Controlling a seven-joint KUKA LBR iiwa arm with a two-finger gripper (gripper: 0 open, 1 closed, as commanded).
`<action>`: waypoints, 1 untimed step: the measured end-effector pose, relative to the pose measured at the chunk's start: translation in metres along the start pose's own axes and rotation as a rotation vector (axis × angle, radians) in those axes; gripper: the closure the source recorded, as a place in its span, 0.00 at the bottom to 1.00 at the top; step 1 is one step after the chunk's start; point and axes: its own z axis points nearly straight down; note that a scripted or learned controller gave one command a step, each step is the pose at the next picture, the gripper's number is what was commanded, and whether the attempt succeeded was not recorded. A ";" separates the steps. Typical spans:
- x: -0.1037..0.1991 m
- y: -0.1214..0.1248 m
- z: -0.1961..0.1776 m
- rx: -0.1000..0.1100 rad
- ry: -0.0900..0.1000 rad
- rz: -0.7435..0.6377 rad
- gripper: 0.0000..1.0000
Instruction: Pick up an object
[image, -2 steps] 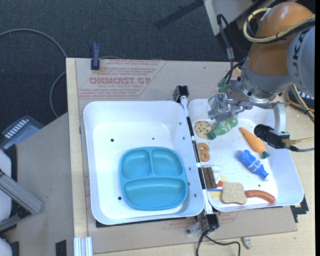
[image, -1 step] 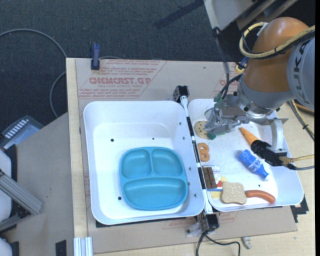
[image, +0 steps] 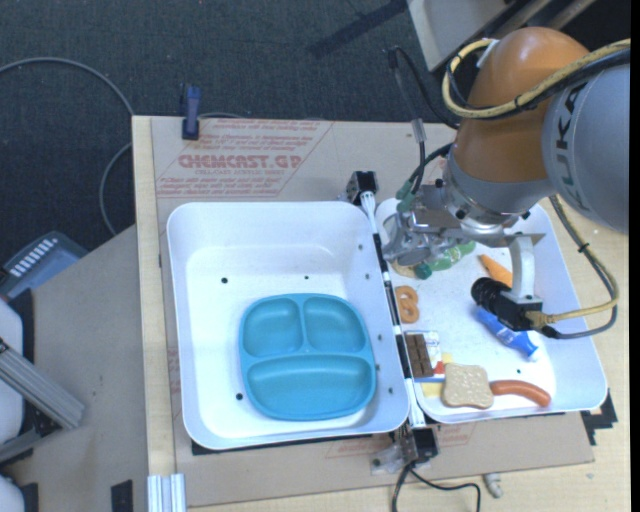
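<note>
Camera view showed the gripper (image: 415, 243) low in the right bin (image: 570, 385); its state could not be told. Just beside it lay a green object (image: 440, 262); a pretzel (image: 406, 303) below. It risked striking the bin wall. The left bin (image: 190, 300) held a blue tray (image: 305, 355).

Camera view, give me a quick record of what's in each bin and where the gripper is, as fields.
left bin: blue divided plate
right bin: pretzel, bread slice, hot dog, carrot, blue tube
gripper: low over the right bin's far left corner, near a green item
grasp: cannot tell
</note>
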 end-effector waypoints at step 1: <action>0.022 -0.032 0.044 0.004 0.000 0.001 1.00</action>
